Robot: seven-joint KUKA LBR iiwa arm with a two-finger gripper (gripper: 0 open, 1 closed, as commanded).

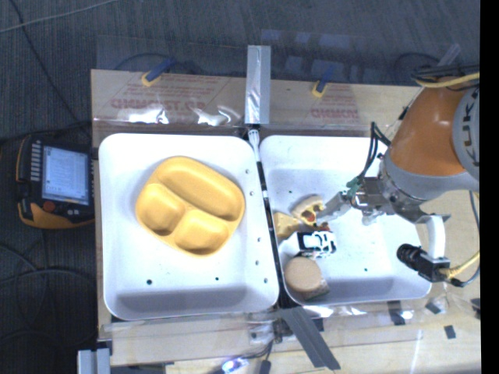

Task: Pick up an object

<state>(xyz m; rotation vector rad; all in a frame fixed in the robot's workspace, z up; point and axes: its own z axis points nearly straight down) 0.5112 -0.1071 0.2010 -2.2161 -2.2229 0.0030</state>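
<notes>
Gripper (326,211) over the right bin (366,271), amid a small cluster. A tan pastry-like piece (306,206) lies just beyond the tips toward the divider; a black-and-white object (316,242) just below them; a round brown puck (305,277) farther below. Finger opening: cannot be judged; nothing visibly held.

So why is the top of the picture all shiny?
In the camera view, light glares off crinkled clear plastic behind the bins and silver tape; the yellow tray has soft highlights; small objects by the jaws look blurry.
</notes>
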